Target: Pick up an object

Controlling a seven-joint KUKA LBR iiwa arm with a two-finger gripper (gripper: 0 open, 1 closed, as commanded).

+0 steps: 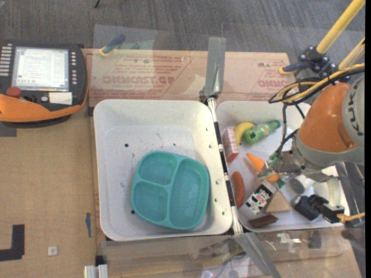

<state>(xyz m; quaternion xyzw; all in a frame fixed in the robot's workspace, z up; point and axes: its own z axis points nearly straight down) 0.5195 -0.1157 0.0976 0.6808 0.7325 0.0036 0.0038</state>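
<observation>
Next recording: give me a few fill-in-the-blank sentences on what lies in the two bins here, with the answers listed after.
1. The teal divided plate lies in the ____ bin.
2. The plate has ____ compartments.
3. In the right bin, the banana lies right beside a ____ bottle.
4. The gripper hangs over the ____ bin.

Missing words: left; three; green; right

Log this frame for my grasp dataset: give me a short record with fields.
left bin: holds a teal divided plate
right bin: banana, green bottle, carrot, sausage, other small items
arm: reaches in from the right, over the right bin
gripper: low among the items, beside the carrot
grasp: cannot tell
</observation>
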